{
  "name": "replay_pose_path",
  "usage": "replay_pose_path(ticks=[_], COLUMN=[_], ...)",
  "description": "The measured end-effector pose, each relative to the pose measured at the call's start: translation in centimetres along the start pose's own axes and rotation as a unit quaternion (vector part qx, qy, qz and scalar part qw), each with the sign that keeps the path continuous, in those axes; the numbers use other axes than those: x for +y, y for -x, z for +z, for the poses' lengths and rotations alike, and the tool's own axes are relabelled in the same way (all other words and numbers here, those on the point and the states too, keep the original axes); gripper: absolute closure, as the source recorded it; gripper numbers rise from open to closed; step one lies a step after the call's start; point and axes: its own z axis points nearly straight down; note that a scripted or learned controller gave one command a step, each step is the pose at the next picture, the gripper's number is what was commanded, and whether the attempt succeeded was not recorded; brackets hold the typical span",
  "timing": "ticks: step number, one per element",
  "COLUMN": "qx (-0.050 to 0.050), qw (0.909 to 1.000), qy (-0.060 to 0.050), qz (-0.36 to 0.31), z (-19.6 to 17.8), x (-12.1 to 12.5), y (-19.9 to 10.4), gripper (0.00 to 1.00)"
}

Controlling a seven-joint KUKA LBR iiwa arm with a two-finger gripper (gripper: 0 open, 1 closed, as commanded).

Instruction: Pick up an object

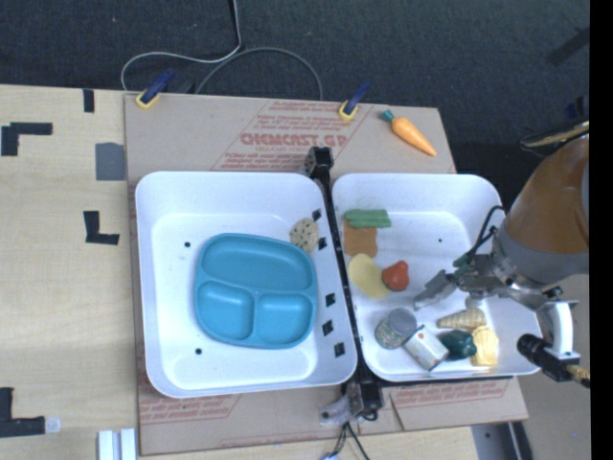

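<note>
While the grey arm with the orange band [556, 209] reaches in from the right, its claw [442, 290] hangs over the right-hand shallow white bin [421, 188], fingers spread apart and released, with nothing between them. One metal finger [431, 292] points left toward the small red rounded object [396, 276], which lies just beside the pale yellow round piece [365, 276]. Above these, near the divider, an orange-brown block [360, 241] sits beneath a flat green piece [368, 219]. Along the near wall of the same bin lie a grey metal can [393, 331], a white cylindrical object [425, 349], a dark teal item [459, 346], a cream ridged cone [462, 319] and a yellow corn-like piece [485, 346], packed close together; whether they touch cannot be determined. The left-hand white bin [153, 257] holds a blue three-compartment plastic plate [255, 289] and, near the divider, a small speckled beige round object [305, 233]. Both bins rest on a brown cardboard sheet [220, 127] on the worktop [57, 286]. An orange toy carrot with a green top [409, 133] lies on the cardboard behind the right bin, well apart from the claw.
</note>
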Motion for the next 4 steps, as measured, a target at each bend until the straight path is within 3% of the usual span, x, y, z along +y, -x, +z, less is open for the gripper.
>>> replay_pose_path(ticks=[1,2,3,4], qx=[-0.004,-0.003,-0.003,-0.001], qw=[1.0000,1.0000,1.0000,1.0000], qy=[0.005,0.006,0.008,0.008], qz=[0.000,0.000,0.000,-0.004], z=[8.1,7.6,6.5,-2.8], x=[0.2,6.4,6.3,8.4], y=[-4.1,-5.7,-5.6,-13.1], gripper=[0.00,0.00,1.00,1.00])
